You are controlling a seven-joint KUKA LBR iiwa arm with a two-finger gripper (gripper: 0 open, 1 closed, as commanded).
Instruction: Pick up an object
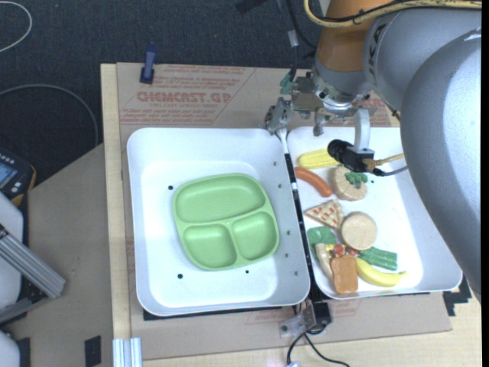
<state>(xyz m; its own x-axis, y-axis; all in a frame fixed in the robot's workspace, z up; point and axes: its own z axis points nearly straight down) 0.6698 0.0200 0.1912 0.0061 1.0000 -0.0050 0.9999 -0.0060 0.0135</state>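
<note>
Two shallow white bins sit side by side on the desk point(191, 98). The left bin point(145, 205) carries a green divided plate point(225, 222), lying flat near its middle. The right bin point(419, 228) carries a heap of toy food: a yellow piece point(315, 159) at the far left, a red sausage point(313, 180) just nearer, a round biscuit point(350, 185) with a green bit on top, a pizza slice point(325, 213), a round bun point(358, 230), a green leafy piece point(380, 258), a banana point(383, 276) and an orange-brown piece point(344, 273) at the near edge.

The grey arm point(435, 75) sweeps in from the right and bends down, its orange band point(355, 14) above the wrist at the far side of the right bin. The gripper point(284, 121) hangs low over the far end of the ridge where the two bins meet, just left of the yellow piece. Whether it is wide or narrow I cannot tell. Nothing shows as held in it; all the toy food lies in the right bin.
</note>
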